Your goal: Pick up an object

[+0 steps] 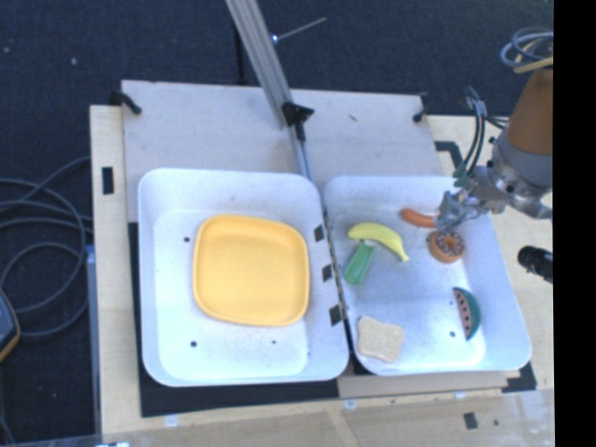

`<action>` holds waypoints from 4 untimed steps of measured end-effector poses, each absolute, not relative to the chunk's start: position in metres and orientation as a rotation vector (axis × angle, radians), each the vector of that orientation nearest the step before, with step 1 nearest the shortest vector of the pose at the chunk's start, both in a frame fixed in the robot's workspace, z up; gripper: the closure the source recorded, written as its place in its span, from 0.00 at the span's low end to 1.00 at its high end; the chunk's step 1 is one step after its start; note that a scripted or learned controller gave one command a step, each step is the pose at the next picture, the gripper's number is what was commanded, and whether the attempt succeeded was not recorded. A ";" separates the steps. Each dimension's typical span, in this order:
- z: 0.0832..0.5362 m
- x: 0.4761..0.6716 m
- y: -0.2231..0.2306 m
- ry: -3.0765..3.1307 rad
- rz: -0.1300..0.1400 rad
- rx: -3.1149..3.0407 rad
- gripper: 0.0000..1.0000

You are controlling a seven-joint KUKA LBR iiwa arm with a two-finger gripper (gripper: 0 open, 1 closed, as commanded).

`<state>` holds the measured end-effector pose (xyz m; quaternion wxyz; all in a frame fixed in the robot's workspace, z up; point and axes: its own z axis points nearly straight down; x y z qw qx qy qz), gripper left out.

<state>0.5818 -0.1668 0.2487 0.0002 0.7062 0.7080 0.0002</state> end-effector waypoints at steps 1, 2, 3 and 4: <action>0.258 0.580 -0.114 2.225 0.003 2.217 1.00; 0.252 0.569 -0.061 2.225 0.001 2.218 1.00; 0.244 0.565 -0.016 2.224 0.001 2.218 1.00; 0.252 0.570 0.033 2.225 0.002 2.218 1.00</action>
